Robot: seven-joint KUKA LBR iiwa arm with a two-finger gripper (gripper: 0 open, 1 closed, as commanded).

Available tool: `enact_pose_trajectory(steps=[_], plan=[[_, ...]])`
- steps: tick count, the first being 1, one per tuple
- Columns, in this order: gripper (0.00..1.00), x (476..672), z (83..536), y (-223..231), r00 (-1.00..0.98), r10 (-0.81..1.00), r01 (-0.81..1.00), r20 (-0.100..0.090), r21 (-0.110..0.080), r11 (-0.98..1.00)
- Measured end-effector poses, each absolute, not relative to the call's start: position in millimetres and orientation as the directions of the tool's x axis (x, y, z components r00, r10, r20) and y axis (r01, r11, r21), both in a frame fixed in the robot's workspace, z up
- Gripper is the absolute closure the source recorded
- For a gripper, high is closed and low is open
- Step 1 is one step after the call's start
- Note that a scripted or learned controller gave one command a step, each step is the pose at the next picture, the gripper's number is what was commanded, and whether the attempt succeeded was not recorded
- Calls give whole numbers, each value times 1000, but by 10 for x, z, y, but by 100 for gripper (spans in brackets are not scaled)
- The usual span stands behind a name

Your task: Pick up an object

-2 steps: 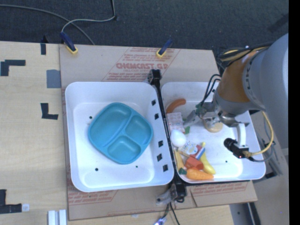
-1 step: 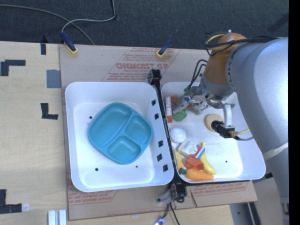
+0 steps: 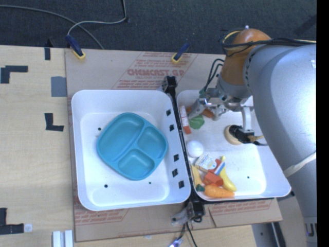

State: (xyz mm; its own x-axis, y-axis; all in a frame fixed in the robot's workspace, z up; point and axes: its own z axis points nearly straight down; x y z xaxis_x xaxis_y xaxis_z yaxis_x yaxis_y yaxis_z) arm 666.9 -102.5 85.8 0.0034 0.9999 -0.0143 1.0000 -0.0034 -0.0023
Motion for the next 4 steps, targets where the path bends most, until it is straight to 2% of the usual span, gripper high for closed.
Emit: enact_pose_trajectory(steps=[1, 2, 3, 4], plan=[[100, 6682, 966, -986, 1, 1000, 1000, -9, -1, -1], [100, 6177, 878, -1318, -1, 1000, 1000, -1, 5, 1], [0, 6179, 874, -1321, -1, 1000, 1000, -3, 7, 1], [0, 6633, 856, -1011, 0, 1000, 1000, -6, 1, 0]])
